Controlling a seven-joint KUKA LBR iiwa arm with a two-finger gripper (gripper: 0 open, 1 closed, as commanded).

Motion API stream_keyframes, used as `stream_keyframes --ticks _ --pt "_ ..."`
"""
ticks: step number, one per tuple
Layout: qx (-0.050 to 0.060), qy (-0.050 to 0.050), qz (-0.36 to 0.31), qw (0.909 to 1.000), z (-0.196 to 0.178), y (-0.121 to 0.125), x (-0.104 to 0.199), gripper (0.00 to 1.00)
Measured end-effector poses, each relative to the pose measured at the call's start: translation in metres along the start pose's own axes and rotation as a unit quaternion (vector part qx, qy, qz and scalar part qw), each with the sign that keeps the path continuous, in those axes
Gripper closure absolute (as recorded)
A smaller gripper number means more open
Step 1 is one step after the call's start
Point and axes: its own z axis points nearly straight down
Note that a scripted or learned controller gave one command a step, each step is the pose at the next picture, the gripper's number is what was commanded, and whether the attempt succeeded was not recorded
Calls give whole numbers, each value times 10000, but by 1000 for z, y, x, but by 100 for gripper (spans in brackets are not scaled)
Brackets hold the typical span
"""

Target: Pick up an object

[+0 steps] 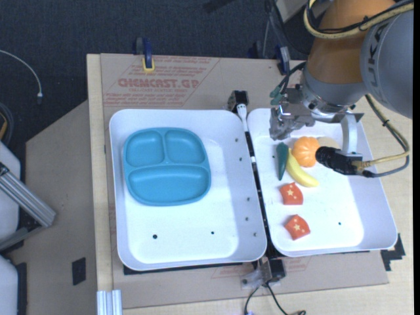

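Observation:
In the right bin [341,231] lie a green pepper-like piece [281,159], an orange fruit [305,151], a yellow banana [301,172] and two red strawberry pieces [291,193] [297,226]. My gripper [281,129] hangs over the bin's far left part, just above the top of the green piece and left of the orange. I see nothing held in it.
The left bin [230,222] holds a blue divided plate [167,166]. A black cylindrical part [336,160] of the arm sticks out right of the orange, with cables trailing right. Clamps stand at the board's far edge [147,58].

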Motion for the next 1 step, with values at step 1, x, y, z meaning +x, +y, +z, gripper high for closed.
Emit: stream_keyframes --ticks 1 --pt "8 -2 4 10000 13 20 40 100"
